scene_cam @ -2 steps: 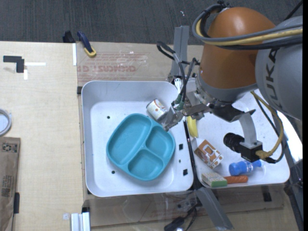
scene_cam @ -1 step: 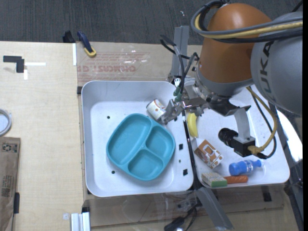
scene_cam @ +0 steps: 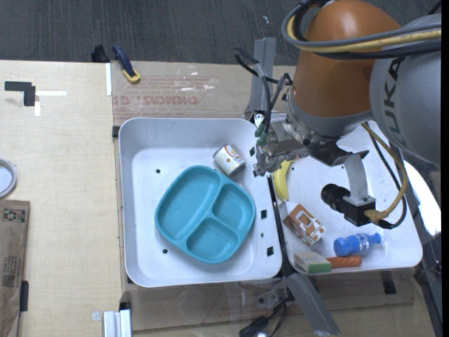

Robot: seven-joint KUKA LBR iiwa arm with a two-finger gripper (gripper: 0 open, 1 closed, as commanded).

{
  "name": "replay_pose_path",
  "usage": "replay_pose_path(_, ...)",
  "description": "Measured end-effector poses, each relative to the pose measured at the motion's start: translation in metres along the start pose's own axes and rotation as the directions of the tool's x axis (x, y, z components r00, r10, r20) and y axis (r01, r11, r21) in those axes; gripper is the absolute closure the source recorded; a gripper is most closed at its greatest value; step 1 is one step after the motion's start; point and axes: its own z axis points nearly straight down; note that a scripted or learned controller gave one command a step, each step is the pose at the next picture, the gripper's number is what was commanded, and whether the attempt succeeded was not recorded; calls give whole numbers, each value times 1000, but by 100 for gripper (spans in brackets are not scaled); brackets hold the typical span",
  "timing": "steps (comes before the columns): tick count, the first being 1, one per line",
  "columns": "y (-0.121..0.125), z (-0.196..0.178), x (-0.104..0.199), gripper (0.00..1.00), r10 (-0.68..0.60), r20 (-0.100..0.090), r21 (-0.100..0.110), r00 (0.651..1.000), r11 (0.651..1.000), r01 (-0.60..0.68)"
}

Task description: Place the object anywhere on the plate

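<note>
From my console I see the arm (scene_cam: 351,62) reaching in from the right, its orange band filling the far right of the view above the right bin (scene_cam: 393,255). The gripper (scene_cam: 265,156) hangs low over the divide between the two bins, just at the left bin's (scene_cam: 133,209) right wall. I cannot tell whether it is open or closed; the wrist body and cabling hide that part.

A yellow banana (scene_cam: 281,182) lies in the right bin directly beneath and just right of the gripper, close against the dividing wall. Whether the gripper touches it I cannot tell.

In the left bin sits the blue plate (scene_cam: 204,213), a three-compartment tray, tilted diagonally in the middle of the bin. Nothing rests in its compartments. Just beyond its far right corner a small white can (scene_cam: 228,159) lies on its side on the bin floor, near the gripper but apart from the plate.

In the right bin, nearer me, I see a brown and white carton (scene_cam: 304,224), a blue bottle (scene_cam: 356,243) on its side, and at the near edge a green and white sponge (scene_cam: 313,262) beside an orange marker (scene_cam: 344,261).
</note>
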Motion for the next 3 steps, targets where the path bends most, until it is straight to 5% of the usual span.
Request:
replay_pose_path(1, 16, -46, 37, 100, 397, -3, -2, 918, 918, -397)
replay_pose_path(2, 34, 68, 83, 100, 398, -2, 1, 917, 917, -398)
replay_pose_path(3, 34, 59, 81, 100, 399, 1, 3, 917, 917, -399)
